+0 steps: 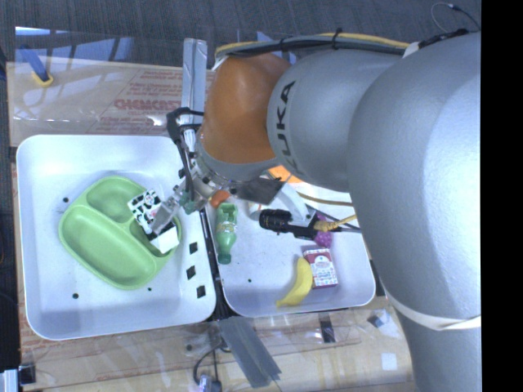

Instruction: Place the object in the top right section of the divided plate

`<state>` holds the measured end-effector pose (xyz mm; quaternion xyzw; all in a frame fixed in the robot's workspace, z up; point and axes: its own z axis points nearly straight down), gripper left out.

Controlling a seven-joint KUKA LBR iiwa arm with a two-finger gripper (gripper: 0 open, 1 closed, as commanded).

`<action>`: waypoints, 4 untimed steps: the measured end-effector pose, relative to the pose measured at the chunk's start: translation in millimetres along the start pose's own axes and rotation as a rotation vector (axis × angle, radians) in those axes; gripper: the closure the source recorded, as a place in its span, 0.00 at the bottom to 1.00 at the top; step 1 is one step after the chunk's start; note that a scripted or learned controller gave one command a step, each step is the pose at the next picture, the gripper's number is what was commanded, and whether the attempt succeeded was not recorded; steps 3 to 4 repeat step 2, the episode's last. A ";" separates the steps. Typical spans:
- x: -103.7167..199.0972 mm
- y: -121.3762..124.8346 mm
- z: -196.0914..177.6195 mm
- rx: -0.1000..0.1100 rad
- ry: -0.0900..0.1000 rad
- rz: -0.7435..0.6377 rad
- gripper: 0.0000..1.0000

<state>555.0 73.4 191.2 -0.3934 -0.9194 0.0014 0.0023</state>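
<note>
Lying lengthwise up-down, box (148,213) overlaps plate (102,239).

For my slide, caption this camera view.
KUKA arm's gripper holds a black-and-white patterned object over the green divided plate in the left bin.

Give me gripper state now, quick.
gripper: closed on the black-and-white patterned carton, over the right side of the green divided plate.

A divided plate (106,239) lies in the left bin (49,300), while a bottle (225,233), banana (297,284) and carton (321,269) lie in the right bin (261,296).
</note>
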 end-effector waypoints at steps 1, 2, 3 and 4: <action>1.5 -39.0 0.5 0.000 0.000 0.143 0.00; 1.5 -39.0 0.5 0.000 0.000 0.143 0.00; 1.5 -39.0 0.5 0.000 0.000 0.143 0.00; 1.5 -39.0 0.5 0.000 0.000 0.143 0.00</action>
